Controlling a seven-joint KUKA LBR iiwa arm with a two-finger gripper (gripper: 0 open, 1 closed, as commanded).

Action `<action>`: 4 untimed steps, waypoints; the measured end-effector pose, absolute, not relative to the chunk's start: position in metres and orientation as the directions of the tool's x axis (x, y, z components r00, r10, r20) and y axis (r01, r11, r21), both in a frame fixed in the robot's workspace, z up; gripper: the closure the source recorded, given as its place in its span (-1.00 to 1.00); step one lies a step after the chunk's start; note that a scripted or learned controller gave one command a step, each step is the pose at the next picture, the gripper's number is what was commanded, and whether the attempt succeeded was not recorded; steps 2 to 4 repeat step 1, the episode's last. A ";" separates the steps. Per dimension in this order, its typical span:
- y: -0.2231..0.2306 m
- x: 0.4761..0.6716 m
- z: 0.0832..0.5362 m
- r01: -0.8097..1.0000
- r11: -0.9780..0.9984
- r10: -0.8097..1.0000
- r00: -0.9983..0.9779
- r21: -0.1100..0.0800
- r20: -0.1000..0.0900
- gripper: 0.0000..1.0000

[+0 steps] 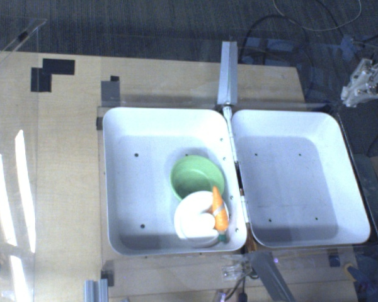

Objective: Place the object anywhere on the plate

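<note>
The carrot (219, 211) lies across the white plate's (192, 219) right rim, beside the green bowl (194, 173). Both crowd the left bin's (123, 168) near-right corner. The right bin (296, 181) offers open floor.

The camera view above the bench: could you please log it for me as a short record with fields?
left bin: holds a green plate, a white bowl and an orange carrot
green plate: toward the bin's right wall
white bowl: overlaps the plate's near edge
orange carrot: lies on the bowl's right rim, its tip over the plate
right bin: white
gripper: upper right, outside both bins
</note>
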State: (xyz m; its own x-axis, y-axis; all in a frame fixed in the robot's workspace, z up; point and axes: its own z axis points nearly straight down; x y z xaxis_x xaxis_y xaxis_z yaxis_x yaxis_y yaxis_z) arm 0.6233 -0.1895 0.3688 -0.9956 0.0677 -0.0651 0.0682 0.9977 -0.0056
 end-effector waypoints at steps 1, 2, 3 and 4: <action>-0.189 0.623 0.369 0.068 0.998 0.068 -0.996 -0.006 -0.065 -1.00; -0.189 0.623 0.369 0.068 0.998 0.068 -0.996 -0.006 -0.065 -1.00; -0.189 0.623 0.369 0.068 0.998 0.068 -0.996 -0.006 -0.065 -1.00; -0.189 0.623 0.369 0.068 0.998 0.068 -0.996 -0.006 -0.065 -1.00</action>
